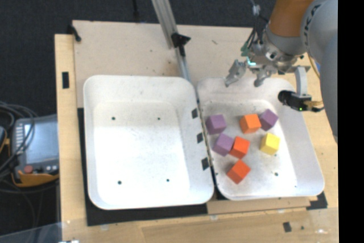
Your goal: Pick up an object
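Observation:
Several small cubes lie in the right bin. Purple ones sit at the left, below it and at the upper right. Orange cubes rest at the top, the middle and the bottom. One yellow cube lies at the right. My gripper hangs above the bin's far edge, open, with nothing between its fingers, well above and behind the cubes.
The left bin stands beside the right one. A slanted metal rail runs from the top down to the gap between the bins. A pendant with cables lies off the bench at the left.

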Controlling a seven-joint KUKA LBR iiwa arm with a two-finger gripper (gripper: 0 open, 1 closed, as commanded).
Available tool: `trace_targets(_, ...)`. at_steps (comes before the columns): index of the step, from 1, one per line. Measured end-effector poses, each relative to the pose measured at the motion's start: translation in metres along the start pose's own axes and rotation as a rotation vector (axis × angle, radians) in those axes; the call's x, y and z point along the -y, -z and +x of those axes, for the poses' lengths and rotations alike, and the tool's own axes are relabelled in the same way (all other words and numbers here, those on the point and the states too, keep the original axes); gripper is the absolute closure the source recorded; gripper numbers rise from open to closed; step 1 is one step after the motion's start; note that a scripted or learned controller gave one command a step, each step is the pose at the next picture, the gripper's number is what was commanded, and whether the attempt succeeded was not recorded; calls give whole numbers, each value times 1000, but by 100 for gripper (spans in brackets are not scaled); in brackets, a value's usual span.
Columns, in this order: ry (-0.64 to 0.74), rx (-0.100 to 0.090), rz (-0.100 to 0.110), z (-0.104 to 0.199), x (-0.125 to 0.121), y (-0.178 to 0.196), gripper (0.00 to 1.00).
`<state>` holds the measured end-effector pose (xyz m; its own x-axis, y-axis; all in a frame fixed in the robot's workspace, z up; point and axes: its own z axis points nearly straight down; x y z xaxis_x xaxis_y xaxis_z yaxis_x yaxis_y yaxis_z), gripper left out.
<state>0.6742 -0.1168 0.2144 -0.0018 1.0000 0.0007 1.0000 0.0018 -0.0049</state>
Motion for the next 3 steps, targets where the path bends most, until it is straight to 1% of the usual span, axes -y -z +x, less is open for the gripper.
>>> trace_targets(1, 2, 3, -5, -1, -1, 3, 0)
trace_targets(2, 3, 3, -1, 3, 0, -59, 0)
trace_targets(3, 2, 3, -1, 2, 1, -111, 0)
